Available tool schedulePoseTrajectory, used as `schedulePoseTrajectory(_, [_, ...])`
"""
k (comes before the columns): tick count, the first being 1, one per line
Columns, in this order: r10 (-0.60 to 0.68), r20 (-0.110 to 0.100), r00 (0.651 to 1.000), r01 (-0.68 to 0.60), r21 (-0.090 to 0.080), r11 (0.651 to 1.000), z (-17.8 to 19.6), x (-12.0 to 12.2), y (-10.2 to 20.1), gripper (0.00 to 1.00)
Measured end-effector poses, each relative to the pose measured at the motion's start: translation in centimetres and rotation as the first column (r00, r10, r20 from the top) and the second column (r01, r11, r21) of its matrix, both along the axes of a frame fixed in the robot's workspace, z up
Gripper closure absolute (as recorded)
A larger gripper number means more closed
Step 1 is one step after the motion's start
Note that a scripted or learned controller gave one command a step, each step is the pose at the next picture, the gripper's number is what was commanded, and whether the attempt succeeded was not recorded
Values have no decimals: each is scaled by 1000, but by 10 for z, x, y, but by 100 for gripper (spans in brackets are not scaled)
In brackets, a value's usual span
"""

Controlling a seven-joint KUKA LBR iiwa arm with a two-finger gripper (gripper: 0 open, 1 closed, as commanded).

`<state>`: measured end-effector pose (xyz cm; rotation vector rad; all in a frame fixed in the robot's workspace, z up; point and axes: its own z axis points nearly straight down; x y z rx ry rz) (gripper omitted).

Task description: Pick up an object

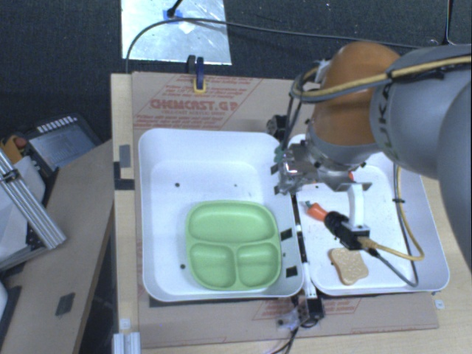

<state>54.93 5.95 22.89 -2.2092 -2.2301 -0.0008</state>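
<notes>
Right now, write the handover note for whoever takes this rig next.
End effector: low over the right bin's inner edge, by the divider; no grasp can be confirmed.
Things: orange piece and toast slice lie in the right bin; green divided plate sits in the left bin.
Done: nothing visibly lifted.
Left: grasp one object and raise it.

The tabletop (120,109) is viewed from one fixed camera set above it, looking down at a slant, so that its far edge lies toward the top of the frame. Both white bins are taken in at middle range, the left bin (192,168) placed near the centre and the right bin (414,234) toward the right side, where it is partly covered by the grey and orange arm (413,102) reaching in from the right.
</notes>
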Motion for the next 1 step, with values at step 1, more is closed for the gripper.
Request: schedulePoseTrajectory(1, [-2,-1,1000,2,-1,1000,-7,-27,42,100])
